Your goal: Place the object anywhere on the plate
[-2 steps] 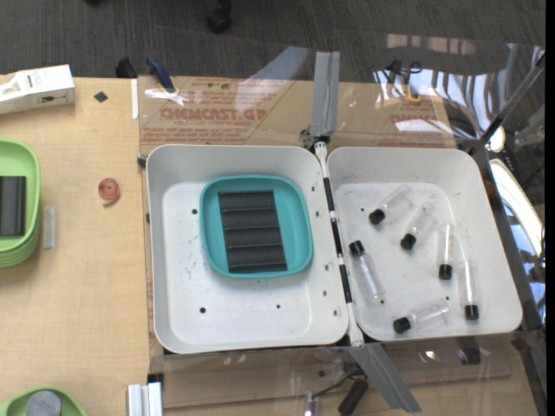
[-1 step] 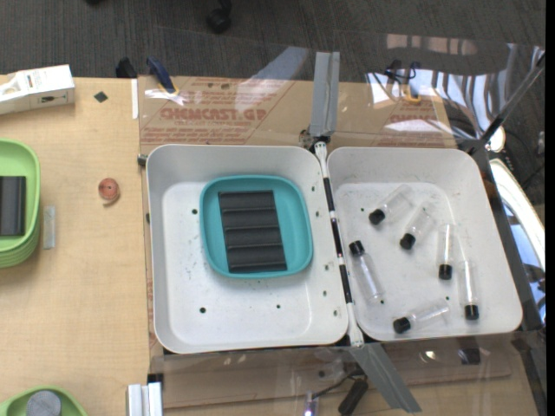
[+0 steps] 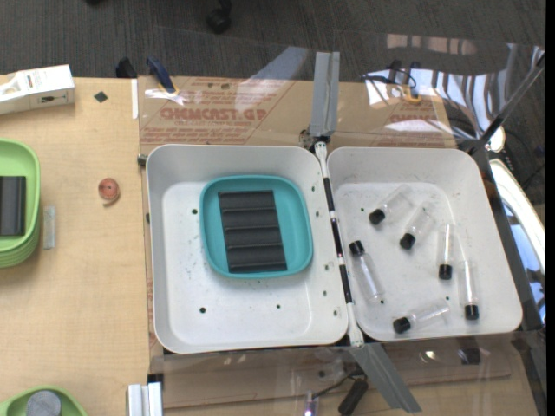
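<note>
6 clear, black-capped vials (image 3: 414, 230) are scattered in the right bin (image 3: 486, 189), judged light, slippery and best gripped mid-tube, well apart from the teal plate (image 3: 299, 232); the gripper's state cannot be told.

At the right side, thin dark lines (image 3: 507, 102) and pale glare (image 3: 513, 204) are seen; whether any of it belongs to the arm cannot be told.

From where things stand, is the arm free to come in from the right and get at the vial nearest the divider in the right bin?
Probably yes. That vial lies flat in the right bin with nothing over it and the other vials apart from it. It sits close to the divider wall, which may crowd the approach.
</note>
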Robot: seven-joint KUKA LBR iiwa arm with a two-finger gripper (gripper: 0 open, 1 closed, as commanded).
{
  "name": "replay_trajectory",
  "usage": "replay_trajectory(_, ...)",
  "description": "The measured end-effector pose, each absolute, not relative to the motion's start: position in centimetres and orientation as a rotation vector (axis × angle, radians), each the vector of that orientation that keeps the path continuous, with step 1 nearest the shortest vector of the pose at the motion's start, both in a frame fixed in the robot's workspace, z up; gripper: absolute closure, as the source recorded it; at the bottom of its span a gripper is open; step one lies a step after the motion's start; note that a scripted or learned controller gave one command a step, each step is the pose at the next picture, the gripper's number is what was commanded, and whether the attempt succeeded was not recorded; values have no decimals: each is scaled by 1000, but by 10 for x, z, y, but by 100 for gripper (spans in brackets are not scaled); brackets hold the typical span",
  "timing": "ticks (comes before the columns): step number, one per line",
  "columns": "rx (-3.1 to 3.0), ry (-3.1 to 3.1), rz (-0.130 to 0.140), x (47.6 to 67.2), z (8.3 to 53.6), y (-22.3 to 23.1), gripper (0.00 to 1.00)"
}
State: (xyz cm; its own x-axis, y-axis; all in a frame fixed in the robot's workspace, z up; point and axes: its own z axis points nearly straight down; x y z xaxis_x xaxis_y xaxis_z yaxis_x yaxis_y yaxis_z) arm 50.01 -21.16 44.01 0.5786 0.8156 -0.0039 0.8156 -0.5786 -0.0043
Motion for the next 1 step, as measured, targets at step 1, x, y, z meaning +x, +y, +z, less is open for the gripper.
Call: replay_trajectory(1,-2887,-1235,8,478,440,-214,0)
